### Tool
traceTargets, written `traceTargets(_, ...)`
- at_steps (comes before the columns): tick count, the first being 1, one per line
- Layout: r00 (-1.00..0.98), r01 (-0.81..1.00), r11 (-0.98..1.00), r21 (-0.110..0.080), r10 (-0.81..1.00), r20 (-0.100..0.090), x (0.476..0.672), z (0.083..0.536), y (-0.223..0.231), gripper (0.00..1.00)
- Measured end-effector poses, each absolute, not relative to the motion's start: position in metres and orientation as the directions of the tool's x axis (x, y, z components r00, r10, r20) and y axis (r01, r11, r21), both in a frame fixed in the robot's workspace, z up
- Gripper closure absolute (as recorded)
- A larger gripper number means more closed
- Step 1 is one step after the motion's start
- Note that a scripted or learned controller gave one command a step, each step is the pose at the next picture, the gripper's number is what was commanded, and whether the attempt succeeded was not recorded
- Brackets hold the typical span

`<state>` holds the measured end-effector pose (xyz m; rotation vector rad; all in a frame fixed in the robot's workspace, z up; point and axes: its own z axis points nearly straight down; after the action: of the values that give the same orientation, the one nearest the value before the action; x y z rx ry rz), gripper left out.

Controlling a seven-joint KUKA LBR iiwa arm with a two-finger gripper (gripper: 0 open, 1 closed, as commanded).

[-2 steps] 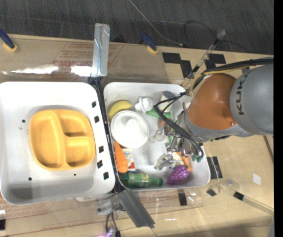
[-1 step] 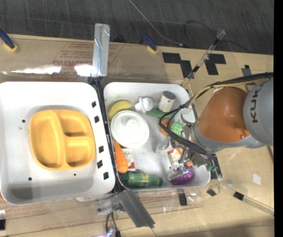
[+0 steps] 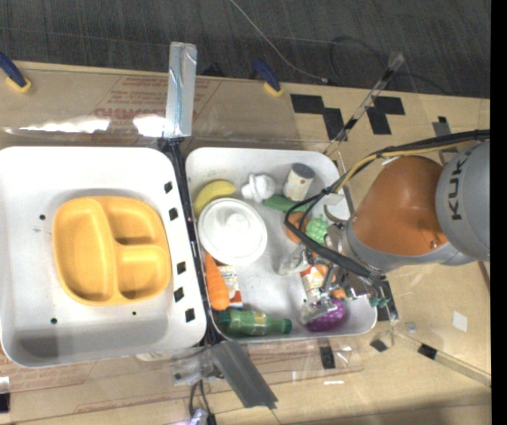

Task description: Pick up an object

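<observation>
Tool (image 3: 326, 277) is low in the right bin (image 3: 235, 162), half hidden by the arm (image 3: 403, 206), so I can't tell how open it is or whether it grips anything. Just beside it, in the bin's lower right corner, lies a glossy purple object (image 3: 327, 318). Its outline is blurred and its long axis runs roughly left-right.
</observation>
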<state>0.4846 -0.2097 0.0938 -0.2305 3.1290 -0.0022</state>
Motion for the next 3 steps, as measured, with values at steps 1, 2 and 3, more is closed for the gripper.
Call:
traceTargets(1, -0.989, -0.147, 0.989, -0.002, -0.147, -0.004, 0.4846, 0.0938, -0.2096, 0.00)
traceTargets(2, -0.989, -0.147, 0.989, -0.002, -0.147, -0.004, 0.4846, 0.0937, -0.2096, 0.00)
traceTargets(3, -0.987, -0.161, 0.987, -0.003, -0.161, -0.005, 0.4922, 0.0938, -0.2101, 0.00)
